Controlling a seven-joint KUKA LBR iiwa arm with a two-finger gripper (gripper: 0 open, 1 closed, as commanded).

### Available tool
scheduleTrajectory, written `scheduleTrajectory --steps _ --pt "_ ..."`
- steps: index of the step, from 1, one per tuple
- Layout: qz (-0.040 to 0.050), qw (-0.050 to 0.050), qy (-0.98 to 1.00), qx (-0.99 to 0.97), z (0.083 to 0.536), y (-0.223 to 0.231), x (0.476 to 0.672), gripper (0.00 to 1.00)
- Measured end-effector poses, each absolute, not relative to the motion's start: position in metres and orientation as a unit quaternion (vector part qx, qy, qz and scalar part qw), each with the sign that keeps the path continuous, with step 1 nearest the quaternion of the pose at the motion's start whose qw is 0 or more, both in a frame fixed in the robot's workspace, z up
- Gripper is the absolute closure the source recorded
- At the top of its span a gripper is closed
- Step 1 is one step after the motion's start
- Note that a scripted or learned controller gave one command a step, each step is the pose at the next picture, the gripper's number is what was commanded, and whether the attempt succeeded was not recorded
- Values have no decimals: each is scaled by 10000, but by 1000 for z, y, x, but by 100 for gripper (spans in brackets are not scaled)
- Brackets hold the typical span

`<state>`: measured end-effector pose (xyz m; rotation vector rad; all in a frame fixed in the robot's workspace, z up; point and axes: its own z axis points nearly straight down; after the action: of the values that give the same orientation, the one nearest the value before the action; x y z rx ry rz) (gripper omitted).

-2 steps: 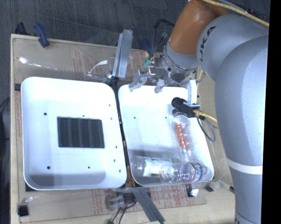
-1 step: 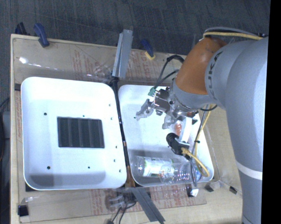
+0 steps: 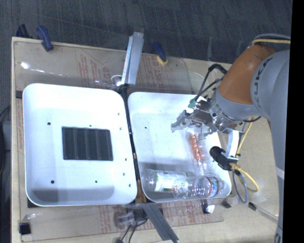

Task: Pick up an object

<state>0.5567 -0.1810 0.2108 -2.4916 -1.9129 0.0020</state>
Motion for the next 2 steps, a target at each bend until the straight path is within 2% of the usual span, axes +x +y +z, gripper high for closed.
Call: scheduleTrajectory --steps 1,2 --pt "10 21 -7210 -6929 152 -157 519 0" --pt "3 -2 -7004 -7138 192 -202 477 0"
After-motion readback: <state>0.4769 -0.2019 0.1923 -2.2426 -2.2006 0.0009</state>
